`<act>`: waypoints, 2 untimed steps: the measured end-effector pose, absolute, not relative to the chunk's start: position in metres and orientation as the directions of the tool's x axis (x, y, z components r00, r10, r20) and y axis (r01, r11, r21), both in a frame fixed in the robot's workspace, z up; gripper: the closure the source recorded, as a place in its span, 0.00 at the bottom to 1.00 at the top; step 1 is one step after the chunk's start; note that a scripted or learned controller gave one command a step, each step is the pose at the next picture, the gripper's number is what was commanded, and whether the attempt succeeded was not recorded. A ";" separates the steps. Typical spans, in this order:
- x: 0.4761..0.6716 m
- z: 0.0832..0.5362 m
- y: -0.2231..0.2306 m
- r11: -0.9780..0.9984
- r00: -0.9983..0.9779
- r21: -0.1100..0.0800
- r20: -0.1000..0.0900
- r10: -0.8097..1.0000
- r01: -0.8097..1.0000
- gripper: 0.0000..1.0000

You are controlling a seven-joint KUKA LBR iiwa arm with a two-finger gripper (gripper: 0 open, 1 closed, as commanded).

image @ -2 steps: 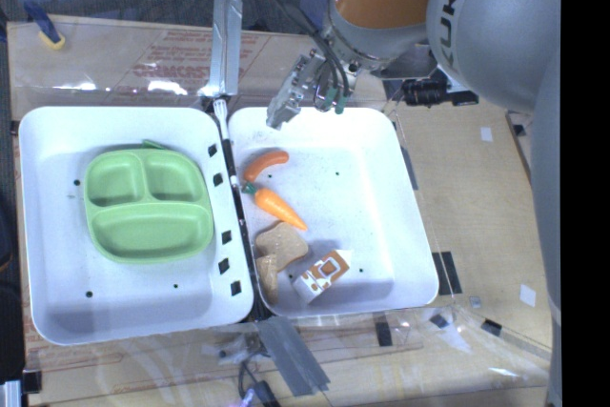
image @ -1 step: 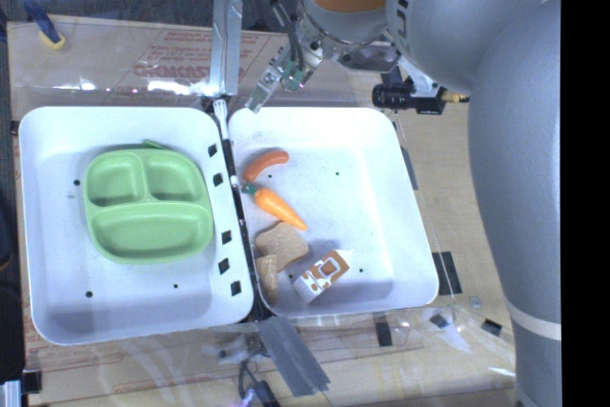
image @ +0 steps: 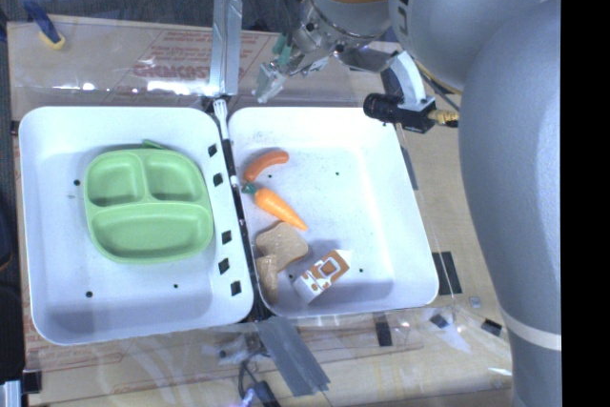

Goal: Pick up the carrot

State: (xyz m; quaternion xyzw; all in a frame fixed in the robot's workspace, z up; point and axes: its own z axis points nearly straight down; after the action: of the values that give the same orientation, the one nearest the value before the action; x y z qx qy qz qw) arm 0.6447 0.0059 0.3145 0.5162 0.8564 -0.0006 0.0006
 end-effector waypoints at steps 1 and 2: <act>0.656 0.291 -0.011 0.016 -0.016 -0.002 -0.001 1.000 1.000 1.00; 0.649 0.360 -0.014 -0.494 0.494 -0.001 -0.001 0.869 0.869 1.00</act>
State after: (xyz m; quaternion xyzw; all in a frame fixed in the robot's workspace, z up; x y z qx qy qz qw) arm 0.6491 -0.0140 0.3599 0.8643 0.5030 -0.0005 -0.0001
